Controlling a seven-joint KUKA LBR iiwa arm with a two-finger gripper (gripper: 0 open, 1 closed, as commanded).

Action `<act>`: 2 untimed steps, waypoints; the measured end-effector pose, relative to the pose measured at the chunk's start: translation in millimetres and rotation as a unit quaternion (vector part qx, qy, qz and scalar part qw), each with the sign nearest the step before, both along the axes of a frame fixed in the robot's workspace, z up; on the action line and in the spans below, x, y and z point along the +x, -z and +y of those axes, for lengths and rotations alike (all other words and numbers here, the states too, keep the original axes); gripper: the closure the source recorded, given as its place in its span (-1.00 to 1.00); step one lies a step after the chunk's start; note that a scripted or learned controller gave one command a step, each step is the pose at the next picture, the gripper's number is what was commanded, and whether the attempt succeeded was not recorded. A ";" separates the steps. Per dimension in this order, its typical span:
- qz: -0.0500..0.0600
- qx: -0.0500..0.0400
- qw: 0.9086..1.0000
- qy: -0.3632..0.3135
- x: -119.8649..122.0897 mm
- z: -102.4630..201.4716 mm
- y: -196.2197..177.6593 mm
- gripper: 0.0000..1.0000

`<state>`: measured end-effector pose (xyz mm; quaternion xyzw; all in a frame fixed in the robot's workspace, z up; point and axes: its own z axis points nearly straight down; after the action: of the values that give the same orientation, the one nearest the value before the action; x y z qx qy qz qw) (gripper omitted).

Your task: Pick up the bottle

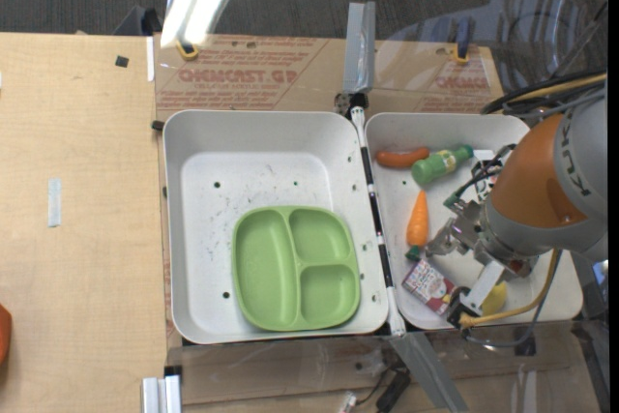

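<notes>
A green bottle [437,165] with a yellowish cap lies on its side near the back of the right bin [387,208], cap pointing right. My gripper [453,240] hangs over the middle of that bin, nearer the front than the bottle and apart from it. The grey wrist and orange band [532,184] sit right of the bottle and hide the bin's right part.
A red sausage-shaped toy [401,156] lies just left of the bottle. An orange carrot [417,218] lies below it, with a pink packet [426,283] and a yellow item [491,297] near the front. The left bin [193,169] holds a green divided plate [295,266].
</notes>
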<state>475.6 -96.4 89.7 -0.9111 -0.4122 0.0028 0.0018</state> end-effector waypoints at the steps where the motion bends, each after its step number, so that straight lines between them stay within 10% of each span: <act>1: -0.001 -0.001 0.999 -0.053 105.9 -24.6 -0.2 -1.00; 2: -0.001 0.001 0.979 -0.206 30.3 -2.4 -0.1 -1.00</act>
<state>505.9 -98.8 89.8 -0.8068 -0.5908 0.0021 0.0020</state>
